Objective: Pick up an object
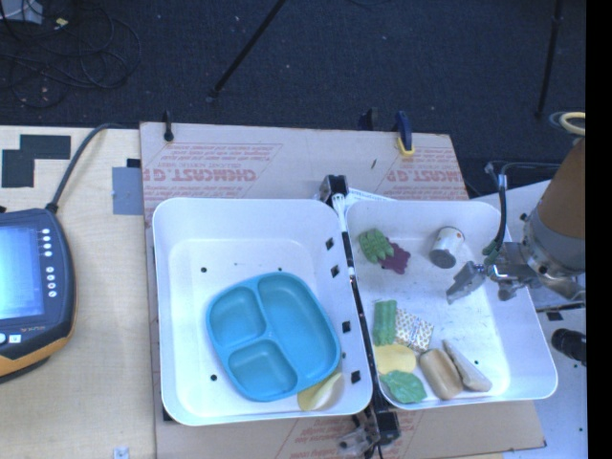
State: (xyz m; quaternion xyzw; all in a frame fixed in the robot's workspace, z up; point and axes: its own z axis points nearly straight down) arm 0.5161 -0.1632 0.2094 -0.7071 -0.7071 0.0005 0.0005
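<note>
Arm is reaching in from the right, orange band showing at the far right edge, claw (pixel 475 283) hanging over the right bin (pixel 535 376) near its right-middle, above bare white floor. Claw fingers are looking parted, with nothing visible between them, so it is carrying nothing; exact opening is hard to judge at this size.

Task names no specific object, so any piece in the right bin is counting as a candidate. Closest one is the small grey cylinder (pixel 446 246), lying on its side just far-left of the claw, apart from it. Likely that is the target, since the claw is sitting nearest it, but that is a guess.

Other pieces are lying loose where they were dumped: green leafy toy (pixel 375 245) touching a purple piece (pixel 397 258) at far left of the bin; green block (pixel 384 320) beside a patterned packet (pixel 414 331) in the middle; yellow piece (pixel 393 358), green lumpy toy (pixel 404 386), tan bread-like roll (pixel 440 374) and a pale stick (pixel 468 369) crowding the near edge. That near cluster is touching, so a grab there is risking a bad grip.

Left bin (pixel 177 256) is holding a blue divided plate (pixel 272 335), compartments bare, with a pale yellow piece (pixel 322 392) tucked at its near-right rim. Both bins are sitting on cardboard on the desk (pixel 76 390); a teach pendant (pixel 29 285) is resting at far left.
</note>
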